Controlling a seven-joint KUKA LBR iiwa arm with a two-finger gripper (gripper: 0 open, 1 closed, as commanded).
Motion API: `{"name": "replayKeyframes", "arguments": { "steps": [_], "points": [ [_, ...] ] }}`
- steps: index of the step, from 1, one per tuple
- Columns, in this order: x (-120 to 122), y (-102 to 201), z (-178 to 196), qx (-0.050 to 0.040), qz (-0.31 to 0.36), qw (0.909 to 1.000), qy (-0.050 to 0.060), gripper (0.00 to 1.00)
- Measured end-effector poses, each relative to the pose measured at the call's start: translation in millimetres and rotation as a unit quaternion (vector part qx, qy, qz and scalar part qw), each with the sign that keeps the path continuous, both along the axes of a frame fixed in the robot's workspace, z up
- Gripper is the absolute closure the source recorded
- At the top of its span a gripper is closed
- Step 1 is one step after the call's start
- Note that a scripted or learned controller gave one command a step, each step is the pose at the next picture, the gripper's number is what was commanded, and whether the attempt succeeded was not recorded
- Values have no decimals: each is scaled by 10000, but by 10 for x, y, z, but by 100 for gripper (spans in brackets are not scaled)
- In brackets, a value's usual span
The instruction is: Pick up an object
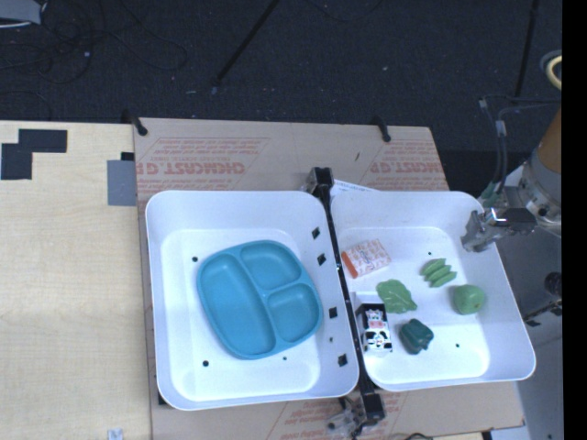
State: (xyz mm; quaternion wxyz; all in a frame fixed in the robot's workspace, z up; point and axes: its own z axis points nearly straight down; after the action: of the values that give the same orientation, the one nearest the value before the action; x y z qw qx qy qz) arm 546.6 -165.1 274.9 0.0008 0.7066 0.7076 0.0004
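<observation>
In the camera view, two shallow white bins sit side by side on a sheet of printed brown cardboard (275, 159) that lies on a pale wooden bench (64, 291).

The left bin (165, 227) holds a blue divided plate (259, 297), lying flat with its three compartments facing up. It fills most of the bin floor and is turned at a slant.

The right bin (514, 356) holds several small things. A red and white packet (366, 258) lies near the far left of the floor, just beside the divider between the bins. A small black and white carton (374, 328) lies near the left wall, toward the near edge. A light green leaf-shaped piece (396, 295) sits near the middle, and a dark green lump (416, 335) lies just beside it on the near side. A green pea pod (437, 272) lies to the right of the middle, and a light green block (468, 299) sits just to its near right.

The arm comes in at the right edge, its orange band high up. The gripper (483, 222) hangs over the right bin's far right rim, apart from every object on the floor. Nothing can be seen in its grasp, and how wide it is open cannot be told from here.
</observation>
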Motion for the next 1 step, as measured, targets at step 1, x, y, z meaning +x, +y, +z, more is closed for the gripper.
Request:
{"name": "replayKeyframes", "arguments": {
  "steps": [1],
  "points": [
    [98,529,-140,14,15,10000,23,100]
  ]
}}
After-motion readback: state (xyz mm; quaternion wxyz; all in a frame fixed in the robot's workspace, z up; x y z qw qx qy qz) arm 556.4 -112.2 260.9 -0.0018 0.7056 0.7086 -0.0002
